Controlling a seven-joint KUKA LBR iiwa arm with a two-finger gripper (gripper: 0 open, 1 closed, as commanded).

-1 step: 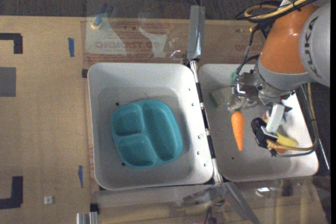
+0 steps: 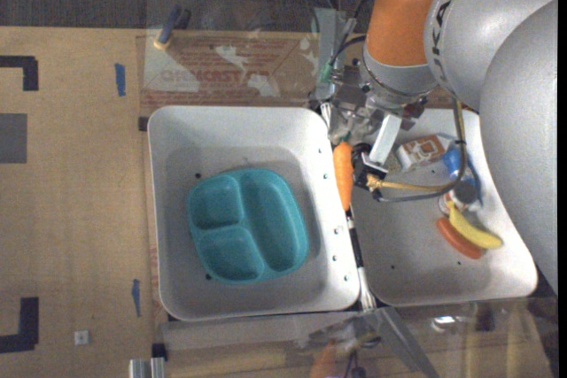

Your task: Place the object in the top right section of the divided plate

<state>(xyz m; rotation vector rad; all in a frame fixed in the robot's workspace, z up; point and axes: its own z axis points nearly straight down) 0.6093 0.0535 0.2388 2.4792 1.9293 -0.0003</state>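
Orange object (image 2: 342,177): a long carrot-like piece, lying along the rim where the two bins met, on the right bin's (image 2: 416,274) side; gripper (image 2: 345,137) just above its upper end, close enough to touch, though from where I stood I could not tell whether it was spread, pressed together or pinching the piece. Divided plate (image 2: 248,226): teal, three compartments, bare, flat in the left bin (image 2: 177,137); the one large compartment faced the arm, the two small ones lay away from it. Step in hand, as I judged it: securing the piece; it called for a firm hold at mid-length, a lift clear of both rims, then a low release inside one compartment's walls. Writing: black letters on the arm's (image 2: 478,22) grey shell, sideways and cut short; print on the small carton (image 2: 423,150) and red lettering on the sheet (image 2: 230,71) behind the bins, both too blurred to read.
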